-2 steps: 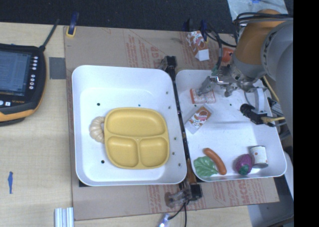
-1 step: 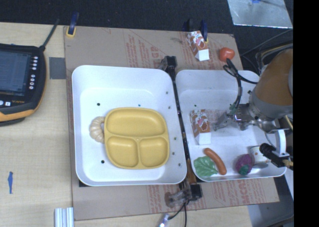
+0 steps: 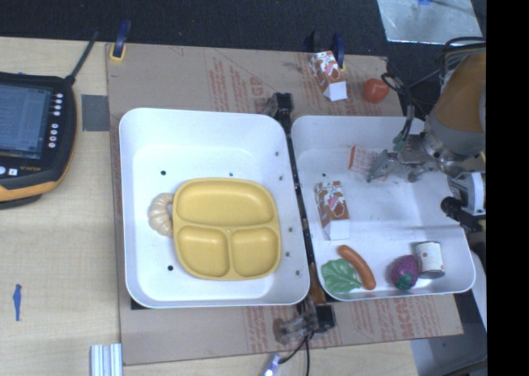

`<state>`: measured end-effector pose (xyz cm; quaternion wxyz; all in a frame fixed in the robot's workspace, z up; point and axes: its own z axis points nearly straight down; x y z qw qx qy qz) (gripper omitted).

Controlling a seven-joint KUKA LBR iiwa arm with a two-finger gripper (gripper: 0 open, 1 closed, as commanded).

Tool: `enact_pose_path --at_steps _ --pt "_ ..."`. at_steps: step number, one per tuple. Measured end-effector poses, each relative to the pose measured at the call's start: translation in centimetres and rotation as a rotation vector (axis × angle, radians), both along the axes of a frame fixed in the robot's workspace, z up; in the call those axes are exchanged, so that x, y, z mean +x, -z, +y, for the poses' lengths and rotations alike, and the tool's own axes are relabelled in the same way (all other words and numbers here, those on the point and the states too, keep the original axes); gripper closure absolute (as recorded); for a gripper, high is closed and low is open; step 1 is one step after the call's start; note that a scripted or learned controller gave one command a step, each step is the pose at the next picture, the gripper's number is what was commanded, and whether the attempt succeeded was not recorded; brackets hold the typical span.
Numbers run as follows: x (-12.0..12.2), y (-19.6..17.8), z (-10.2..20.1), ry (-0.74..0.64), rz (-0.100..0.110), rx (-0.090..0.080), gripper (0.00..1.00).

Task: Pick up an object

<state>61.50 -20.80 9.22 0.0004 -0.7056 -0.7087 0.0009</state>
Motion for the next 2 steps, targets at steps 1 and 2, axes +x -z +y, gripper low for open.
enact_pose_path --at_steps 1,2 --pt "4.2 -0.2 2.9 0.0 0.0 0.001 0.0" --pt "4.1 0.0 -0.4 0.001 -0.001 0.0 0.0"
